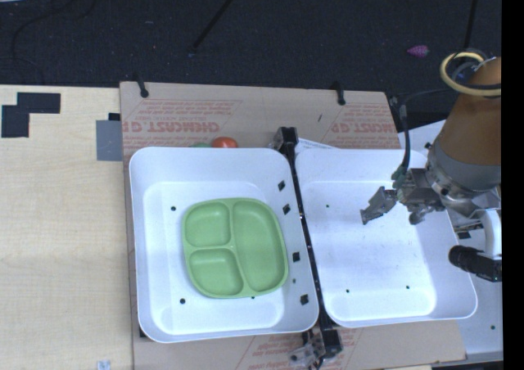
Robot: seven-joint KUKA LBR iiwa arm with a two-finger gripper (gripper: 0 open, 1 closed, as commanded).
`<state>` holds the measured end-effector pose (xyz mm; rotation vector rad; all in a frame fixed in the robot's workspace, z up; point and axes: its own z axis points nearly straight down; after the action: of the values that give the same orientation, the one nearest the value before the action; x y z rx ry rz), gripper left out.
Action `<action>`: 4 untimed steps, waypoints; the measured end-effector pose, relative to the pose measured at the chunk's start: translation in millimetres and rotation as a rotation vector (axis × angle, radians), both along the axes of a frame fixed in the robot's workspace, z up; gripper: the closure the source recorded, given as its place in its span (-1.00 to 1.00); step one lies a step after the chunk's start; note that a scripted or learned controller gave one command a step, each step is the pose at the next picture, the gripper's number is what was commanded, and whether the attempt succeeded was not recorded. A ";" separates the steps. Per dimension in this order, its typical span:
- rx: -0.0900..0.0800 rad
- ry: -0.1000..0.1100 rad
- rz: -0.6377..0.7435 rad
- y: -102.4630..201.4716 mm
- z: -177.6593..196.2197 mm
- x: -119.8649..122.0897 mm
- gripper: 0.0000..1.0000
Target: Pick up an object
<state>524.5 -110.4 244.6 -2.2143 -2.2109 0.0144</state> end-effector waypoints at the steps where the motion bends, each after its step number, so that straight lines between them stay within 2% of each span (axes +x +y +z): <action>1: -0.001 -0.012 0.002 -0.2 6.4 2.2 -1.00; 2: 0.000 -0.006 0.001 -6.0 -56.0 1.1 -1.00; 4: 0.000 -0.006 0.001 -6.5 -155.8 -7.9 -1.00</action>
<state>516.7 -116.9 88.8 -2.2162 -2.2152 0.0070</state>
